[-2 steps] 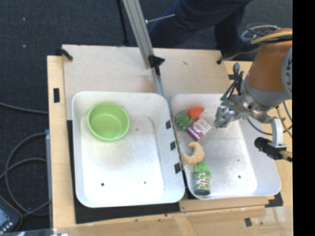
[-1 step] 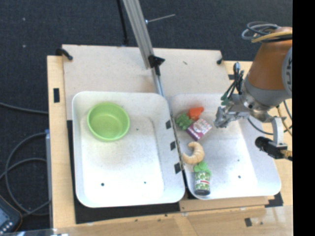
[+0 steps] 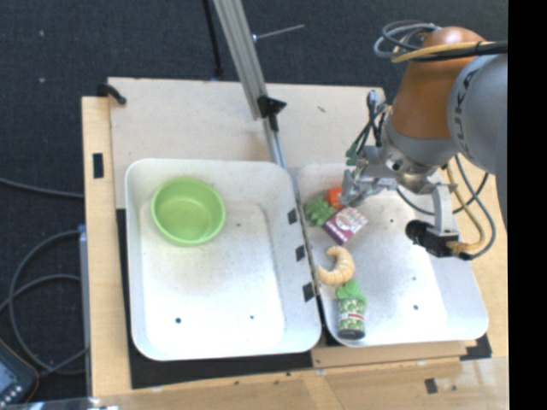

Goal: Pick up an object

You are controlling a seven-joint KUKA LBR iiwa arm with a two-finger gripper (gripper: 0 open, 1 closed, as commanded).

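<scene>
My claw [image 3: 355,186] hangs low over the upper left of the right white bin [image 3: 444,301], close above the small pink-and-white packet [image 3: 346,224] and green block [image 3: 318,210]. I cannot tell its state. I judge this the approach; next I must settle squarely over one item, perhaps the packet.

A pale wooden surface [image 3: 171,118] fills the middle of the frame, standing on dark speckled carpet [image 3: 85,24] that shows along the top and left. Black cables [image 3: 38,263] loop over the carpet at lower left. A grey metal pole [image 3: 242,45] slants down from the top centre.
</scene>
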